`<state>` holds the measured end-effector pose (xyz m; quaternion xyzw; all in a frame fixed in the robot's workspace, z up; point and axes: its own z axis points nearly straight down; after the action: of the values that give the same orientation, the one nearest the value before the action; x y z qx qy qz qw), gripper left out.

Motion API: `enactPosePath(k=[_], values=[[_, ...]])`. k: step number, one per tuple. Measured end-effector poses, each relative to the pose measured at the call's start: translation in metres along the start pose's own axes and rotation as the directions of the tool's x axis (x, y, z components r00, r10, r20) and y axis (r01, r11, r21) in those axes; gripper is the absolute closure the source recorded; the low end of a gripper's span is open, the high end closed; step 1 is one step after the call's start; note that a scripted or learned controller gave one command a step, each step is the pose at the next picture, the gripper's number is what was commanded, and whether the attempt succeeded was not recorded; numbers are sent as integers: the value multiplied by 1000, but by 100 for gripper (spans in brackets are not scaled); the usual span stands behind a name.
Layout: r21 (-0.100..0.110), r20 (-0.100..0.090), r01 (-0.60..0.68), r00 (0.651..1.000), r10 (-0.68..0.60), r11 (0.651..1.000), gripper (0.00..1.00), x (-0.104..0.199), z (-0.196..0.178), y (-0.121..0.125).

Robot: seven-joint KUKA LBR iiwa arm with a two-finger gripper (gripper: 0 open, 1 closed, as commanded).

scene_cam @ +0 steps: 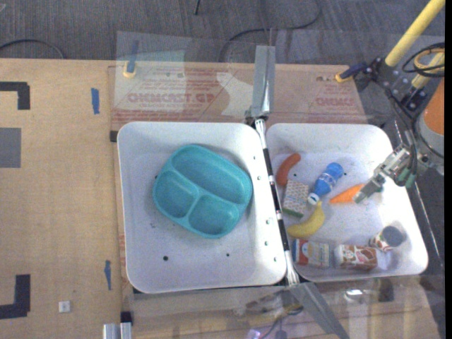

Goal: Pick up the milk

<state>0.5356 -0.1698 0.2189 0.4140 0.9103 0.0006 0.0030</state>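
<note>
Gripper (376,183) hangs over right bin (406,189), near its right wall; fingers look slightly spread, nothing between them. Carrot (344,195) lies right at fingertips. Milk (357,256), carton lying flat, sits below and slightly left of gripper, against bin's front wall, with second carton (311,252) beside it and can (390,237) just right. Risk: descent here catches carrot instead; milk's spot by wall and can leaves little finger room, likely slip.

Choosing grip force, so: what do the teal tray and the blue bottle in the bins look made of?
The teal tray looks like moulded plastic with a matt finish: one even colour, rounded compartments. The blue bottle looks like smooth plastic with a white label, though it is too small to be sure.
</note>
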Motion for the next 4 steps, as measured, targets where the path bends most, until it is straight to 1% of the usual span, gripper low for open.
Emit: enactPosePath(k=[1, 2, 3, 4], values=[[1, -1, -133, 991, 133, 991, 0, 50, 123, -8], [1, -2, -75, 997, 75, 997, 0, 118, 33, 30], [2, -1, -319, 948, 319, 948, 0, 46, -64, 60], [-2, 4, -315, 949, 315, 949, 100, 46, -76, 62]])
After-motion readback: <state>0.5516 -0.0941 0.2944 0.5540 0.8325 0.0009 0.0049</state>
